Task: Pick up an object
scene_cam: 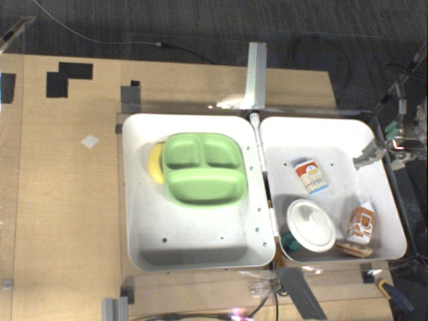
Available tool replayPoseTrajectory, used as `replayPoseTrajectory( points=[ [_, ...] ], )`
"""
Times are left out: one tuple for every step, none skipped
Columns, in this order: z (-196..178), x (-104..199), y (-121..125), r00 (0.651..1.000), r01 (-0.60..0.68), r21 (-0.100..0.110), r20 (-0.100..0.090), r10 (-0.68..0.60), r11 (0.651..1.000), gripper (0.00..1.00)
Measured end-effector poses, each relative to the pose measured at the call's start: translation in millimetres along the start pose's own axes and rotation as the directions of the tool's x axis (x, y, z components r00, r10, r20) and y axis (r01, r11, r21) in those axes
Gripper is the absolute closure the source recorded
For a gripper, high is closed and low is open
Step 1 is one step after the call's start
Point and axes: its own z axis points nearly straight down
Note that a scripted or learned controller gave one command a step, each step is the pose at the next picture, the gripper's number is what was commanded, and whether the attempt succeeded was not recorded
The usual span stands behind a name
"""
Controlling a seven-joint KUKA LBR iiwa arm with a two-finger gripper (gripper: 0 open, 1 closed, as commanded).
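In the right bin (334,129), a small red, white and blue carton (311,176) lies near the middle. A white round bowl (311,225) sits at the front, with a teal object (289,244) partly hidden under its left side. A brown packet (362,223) stands at the front right over a wooden stick-like piece (354,249). My gripper (370,156) hangs at the bin's right rim, above and right of the carton, touching none of the objects. The left bin (194,236) holds a green divided plate (203,168), and a yellow object (155,164) peeks out from its left edge.
A metal post (257,75) rises behind the seam between the bins. Wooden bench surface (60,199) stretches to the left. Cables and arm hardware (408,122) crowd the right edge beside the right bin.
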Motion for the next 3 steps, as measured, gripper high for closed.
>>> replayPoseTrajectory(
  points=[
    [87.6,32.7,84.8,0.999,-0.047,0.0,-0.001,0.047,0.999,0.0],
    [105.0,7.2,116.4,0.973,-0.229,-0.001,0.0,0.229,0.973,0.0],
    [187.4,56.7,74.6,0.996,-0.088,-0.005,-0.001,0.088,0.996,0.0]
  ],
)
